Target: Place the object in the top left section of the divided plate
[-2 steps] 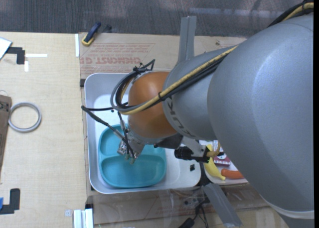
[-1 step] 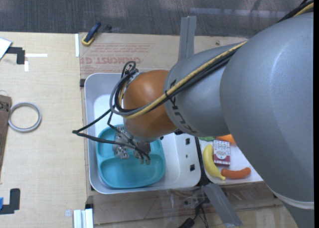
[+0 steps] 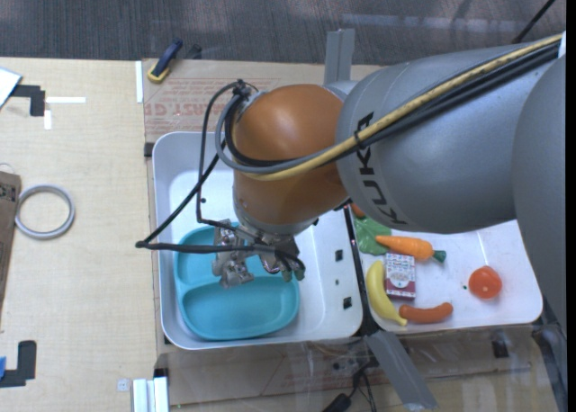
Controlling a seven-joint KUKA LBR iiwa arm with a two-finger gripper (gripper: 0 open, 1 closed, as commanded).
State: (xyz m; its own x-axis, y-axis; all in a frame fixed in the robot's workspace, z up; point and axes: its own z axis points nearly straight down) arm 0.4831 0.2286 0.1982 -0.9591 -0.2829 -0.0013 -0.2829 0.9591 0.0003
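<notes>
A blue divided plate (image 3: 243,309) lies in the left white bin (image 3: 171,185), toward its front. My gripper (image 3: 238,268) hangs low over the plate's upper part, near the ridge between its sections. The orange wrist band and the grey arm hide the back of the plate and much of the bin. Whether anything is in the gripper is hidden. In the right bin (image 3: 513,248) lie a carrot (image 3: 409,246), a banana (image 3: 378,293), a small red-and-white packet (image 3: 400,275), a sausage (image 3: 425,313) and a red tomato (image 3: 485,282).
A green leafy piece (image 3: 367,232) sits beside the carrot. On the wooden bench to the left lies a tape roll (image 3: 43,210); a blue and yellow tool (image 3: 166,58) rests behind the bins. Black cables (image 3: 180,230) loop from the wrist over the left bin.
</notes>
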